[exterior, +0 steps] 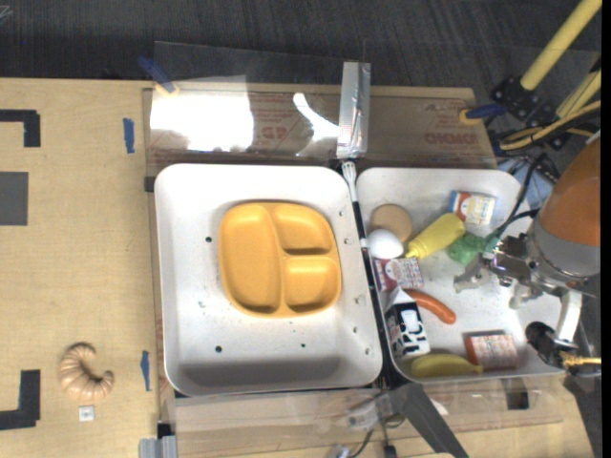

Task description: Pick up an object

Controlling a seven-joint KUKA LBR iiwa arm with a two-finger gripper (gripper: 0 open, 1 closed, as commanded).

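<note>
The right bin (506, 181) holds several small objects. A yellow squeeze bottle (434, 236) lies slanted near its middle, with a green item (466, 249) beside it. A small labelled can (474, 208) sits at the back, and a tan round piece (390, 222) and a white ball (385, 245) lie at the left. An orange carrot-like piece (435, 306), a black-and-white bottle (408, 328), a banana (441, 364) and a red-labelled can (493, 348) lie toward the front. My gripper (496, 273) hangs low over the bin's right half, just right of the green item, with nothing visibly held.
The left bin (181, 256) carries a yellow divided plate (280, 258). A tan croissant-shaped toy (85, 370) lies on the bench at the far left. Cables and yellow bars crowd the upper right corner. The arm's orange band (578, 208) overhangs the right bin's edge.
</note>
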